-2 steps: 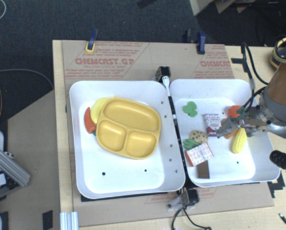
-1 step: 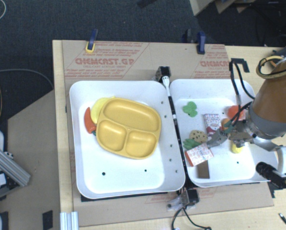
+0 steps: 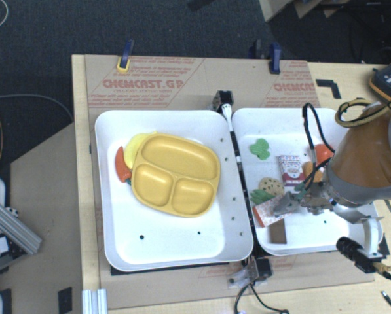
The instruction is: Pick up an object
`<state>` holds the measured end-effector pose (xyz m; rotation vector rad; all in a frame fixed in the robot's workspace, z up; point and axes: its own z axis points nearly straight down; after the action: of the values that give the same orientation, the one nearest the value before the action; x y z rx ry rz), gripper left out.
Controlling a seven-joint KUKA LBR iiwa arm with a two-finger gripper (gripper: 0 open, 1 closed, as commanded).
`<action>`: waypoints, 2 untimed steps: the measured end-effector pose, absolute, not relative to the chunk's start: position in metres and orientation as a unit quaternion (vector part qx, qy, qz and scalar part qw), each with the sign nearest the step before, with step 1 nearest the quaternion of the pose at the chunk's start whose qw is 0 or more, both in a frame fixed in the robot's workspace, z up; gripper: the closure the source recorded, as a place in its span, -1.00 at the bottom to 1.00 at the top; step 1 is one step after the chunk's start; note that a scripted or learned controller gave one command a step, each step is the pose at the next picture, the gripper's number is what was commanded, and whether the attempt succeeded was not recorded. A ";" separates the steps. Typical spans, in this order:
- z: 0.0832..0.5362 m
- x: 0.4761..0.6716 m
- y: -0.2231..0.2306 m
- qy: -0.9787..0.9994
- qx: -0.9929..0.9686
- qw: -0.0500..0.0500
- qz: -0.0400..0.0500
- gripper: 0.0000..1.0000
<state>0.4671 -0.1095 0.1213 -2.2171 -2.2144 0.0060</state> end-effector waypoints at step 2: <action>0.104 0.476 -0.107 -0.708 -0.706 -0.007 -0.009 1.00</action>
<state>0.4756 -0.1070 0.1037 -2.2285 -2.2330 -0.0285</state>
